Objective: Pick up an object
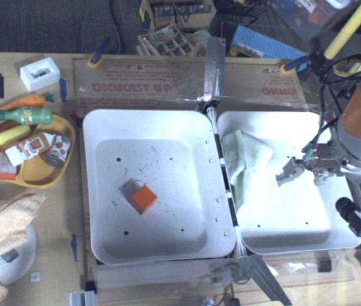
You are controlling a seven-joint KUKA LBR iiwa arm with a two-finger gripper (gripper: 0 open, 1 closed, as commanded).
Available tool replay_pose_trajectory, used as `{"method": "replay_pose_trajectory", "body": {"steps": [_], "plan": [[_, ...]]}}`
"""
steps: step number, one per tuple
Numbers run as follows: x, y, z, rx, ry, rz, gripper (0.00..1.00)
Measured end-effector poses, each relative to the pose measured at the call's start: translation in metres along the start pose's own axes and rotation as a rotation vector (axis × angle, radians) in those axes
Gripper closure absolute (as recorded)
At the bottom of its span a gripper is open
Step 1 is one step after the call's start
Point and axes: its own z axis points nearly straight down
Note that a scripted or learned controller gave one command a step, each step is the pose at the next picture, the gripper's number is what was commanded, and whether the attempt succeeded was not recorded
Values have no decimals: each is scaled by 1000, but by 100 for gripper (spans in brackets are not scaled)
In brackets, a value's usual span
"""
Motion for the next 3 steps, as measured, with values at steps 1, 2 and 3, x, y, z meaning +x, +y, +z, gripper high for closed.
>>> {"method": "replay_pose_trajectory", "body": {"steps": [1, 2, 3], "plan": [[18, 121, 85, -3, -2, 99, 0], [-45, 124, 49, -7, -4, -73, 0], [6, 149, 136, -16, -6, -229, 0]]}}
